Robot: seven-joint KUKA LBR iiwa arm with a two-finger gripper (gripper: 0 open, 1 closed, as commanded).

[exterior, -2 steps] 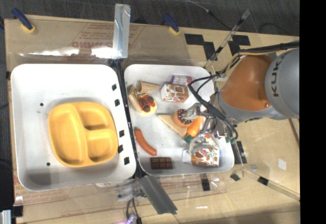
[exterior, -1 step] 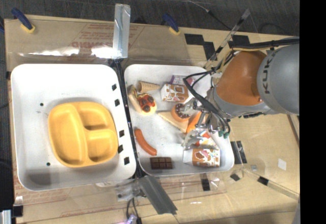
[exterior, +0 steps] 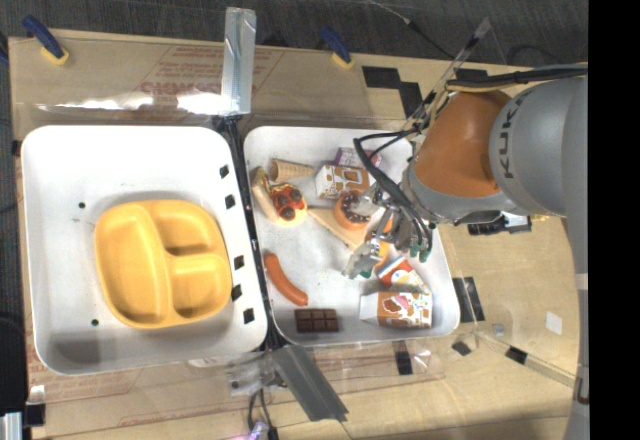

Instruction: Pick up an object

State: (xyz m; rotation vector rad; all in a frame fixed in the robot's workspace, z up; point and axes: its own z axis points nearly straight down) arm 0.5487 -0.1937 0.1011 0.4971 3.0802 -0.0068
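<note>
Your gripper (exterior: 385, 246) is down among the clutter in the right bin (exterior: 300, 140); you cannot tell its grip from here. Around it lie a smooth sausage (exterior: 285, 279), a ridged chocolate bar (exterior: 317, 321) and a glossy carton (exterior: 404, 308). The grey arm (exterior: 535, 143) reaches in from the right, its orange band (exterior: 455, 143) just above the wrist. The left bin (exterior: 45, 163) holds a moulded yellow tray (exterior: 160, 259).

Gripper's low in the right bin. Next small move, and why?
Probably lift a little and check. The gripper sits among crowded items near the carton, nothing visibly held. The sausage lies apart on bare floor, an easier target.
</note>
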